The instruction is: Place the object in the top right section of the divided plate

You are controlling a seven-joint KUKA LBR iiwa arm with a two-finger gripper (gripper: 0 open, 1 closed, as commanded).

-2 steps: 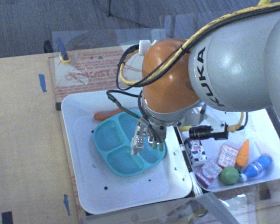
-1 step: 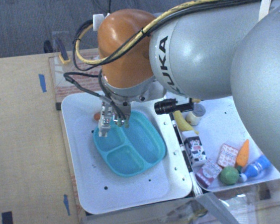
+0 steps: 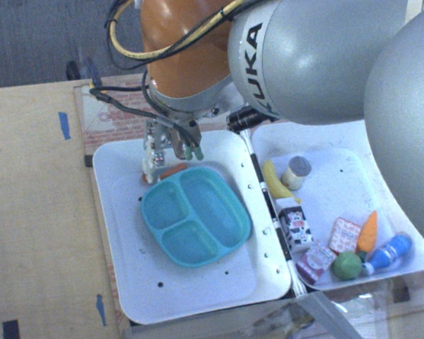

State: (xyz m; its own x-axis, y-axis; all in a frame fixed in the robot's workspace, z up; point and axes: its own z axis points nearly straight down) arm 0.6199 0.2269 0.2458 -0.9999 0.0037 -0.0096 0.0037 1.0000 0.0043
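The blue divided plate (image 3: 196, 217) lies in the left bin (image 3: 135, 289), with one large section on its right side and two smaller ones on its left. A small orange-red object (image 3: 165, 174) sits just off the plate's far-left rim, on the bin floor. My gripper (image 3: 170, 156) hangs right over that object, at the plate's far edge, and partly covers it. From this angle I cannot make out whether the object is in the gripper's grasp. All three plate sections look bare.
The right bin (image 3: 349, 163) holds a banana (image 3: 276, 181), a small lidded jar (image 3: 298, 170), a black-and-white carton (image 3: 297, 228), a pink packet (image 3: 345, 233), a carrot (image 3: 368, 232), a green lime (image 3: 346, 265) and a blue bottle (image 3: 387, 252). The arm's bulk covers the upper right.
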